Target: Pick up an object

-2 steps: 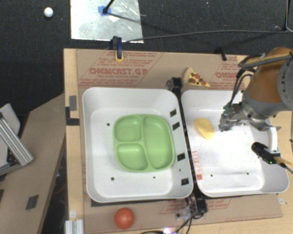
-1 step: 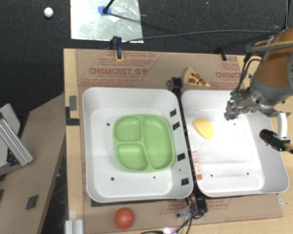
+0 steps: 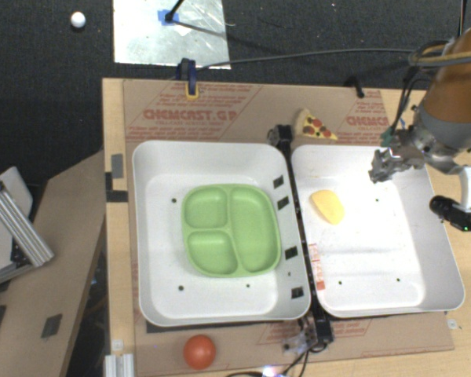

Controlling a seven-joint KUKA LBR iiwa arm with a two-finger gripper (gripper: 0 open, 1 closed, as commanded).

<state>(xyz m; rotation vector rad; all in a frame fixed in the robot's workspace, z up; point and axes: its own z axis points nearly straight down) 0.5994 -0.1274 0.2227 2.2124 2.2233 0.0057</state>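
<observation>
One red ball point(image 3: 199, 351) sits at the worktop's near edge; the likeliest pick, a yellow piece point(image 3: 327, 206), lies in the right bin point(image 3: 392, 297). The gripper point(image 3: 383, 166) hovers near its far edge; fingers blurred, cannot tell. A straight descent there would probably close on nothing.

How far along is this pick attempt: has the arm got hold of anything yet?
Done: nothing lifted. The yellow piece lies on the floor of the right bin, and the green divided plate sits in the left bin. In hand: the gripper hangs over the right bin's far corner, apart from the yellow piece. Left: move over an object, descend, grasp and lift.
</observation>
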